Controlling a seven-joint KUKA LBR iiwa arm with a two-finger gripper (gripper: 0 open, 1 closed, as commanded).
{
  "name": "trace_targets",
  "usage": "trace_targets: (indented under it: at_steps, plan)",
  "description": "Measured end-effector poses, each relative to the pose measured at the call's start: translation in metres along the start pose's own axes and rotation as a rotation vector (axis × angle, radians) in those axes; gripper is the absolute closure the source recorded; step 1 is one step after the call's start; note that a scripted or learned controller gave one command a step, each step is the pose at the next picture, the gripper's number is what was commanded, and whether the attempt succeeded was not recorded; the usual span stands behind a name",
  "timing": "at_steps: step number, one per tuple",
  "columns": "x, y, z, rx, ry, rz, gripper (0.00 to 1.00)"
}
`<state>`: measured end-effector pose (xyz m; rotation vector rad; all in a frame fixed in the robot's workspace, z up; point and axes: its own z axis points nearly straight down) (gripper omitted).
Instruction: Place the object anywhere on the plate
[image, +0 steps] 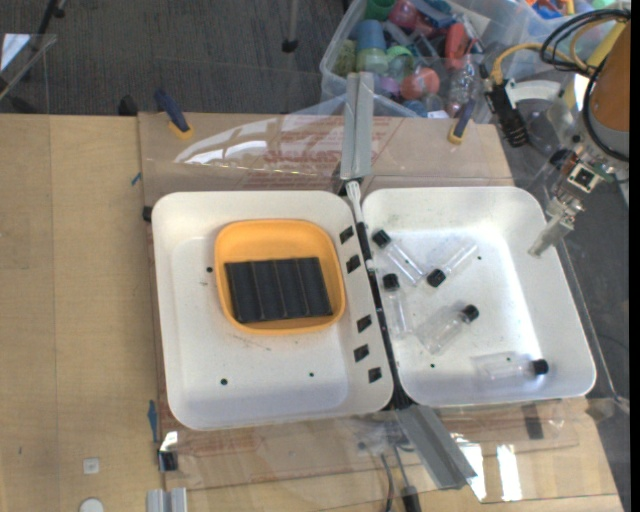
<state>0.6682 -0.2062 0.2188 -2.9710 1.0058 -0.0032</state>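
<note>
My pincer (550, 235), state impossible to tell, hangs over the right bin (560, 300), where clear vials (447, 325), probably light, slippery and fragile, await a mid-body grasp for the orange plate (278, 238).

Robotics lab: white bins (262, 395) on bench, cabled arm (610, 90).

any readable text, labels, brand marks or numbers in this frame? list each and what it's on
None can be read.
Red print on the clear sheet behind the bins: too blurred to read.
Small tag near the pincer: black and white mark, too small to read.
Orange plate, dark ribbed block, clear vials: no marks visible.
</note>
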Motion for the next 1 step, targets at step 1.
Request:
trace_targets:
  at_steps: [1]
  plan:
    - [-0.008, -0.01, -0.0081, 0.0, -0.001, -0.414, 0.0]
